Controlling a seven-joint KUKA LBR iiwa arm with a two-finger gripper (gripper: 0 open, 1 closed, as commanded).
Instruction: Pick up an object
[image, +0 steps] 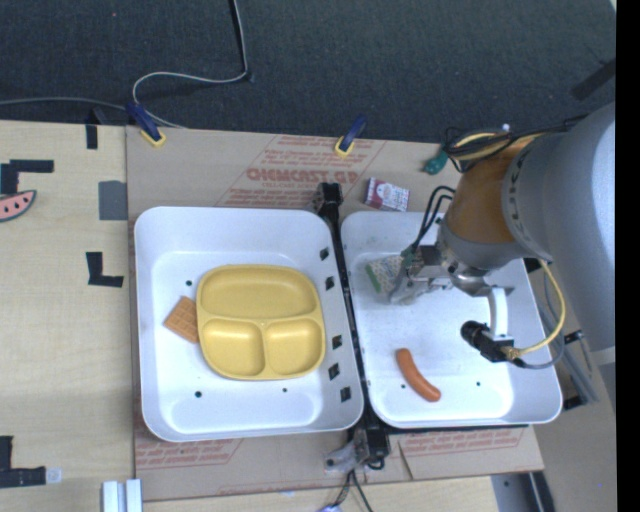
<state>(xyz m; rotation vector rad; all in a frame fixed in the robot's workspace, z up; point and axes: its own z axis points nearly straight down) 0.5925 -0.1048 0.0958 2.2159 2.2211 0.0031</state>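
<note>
Since the task names no particular object, the likeliest candidates are the two things in the right bin (520, 388). Nearest the camera, close to that bin's front wall, lies a toy sausage (417, 374), orange-red, on its side and apart from everything else. Farther in, toward the right bin's back left part, sits a crumpled greenish object (382, 272), too blurred to name more exactly. The gripper (405, 288) is down at the greenish object's right side, touching it or just beside it; I cannot tell whether the gripper is spread or closed, and nothing is visibly held.

My judgement is that the step in hand is the reach and grasp at the greenish object, with the lift not yet begun. The next move calls for a firm closing on the object, then a straight rise.

Room is tight on one side: the greenish object lies near the right bin's left wall, so a push that way could pin it against the wall. Bare floor lies open toward the middle of the right bin. Left of the right bin stands the left bin (170, 395), holding a yellow divided plate (262, 320) and a tan cracker-like piece (182, 320). Beyond the right bin's back wall, a small red-and-white packet (385, 194) rests on the table (60, 350).
</note>
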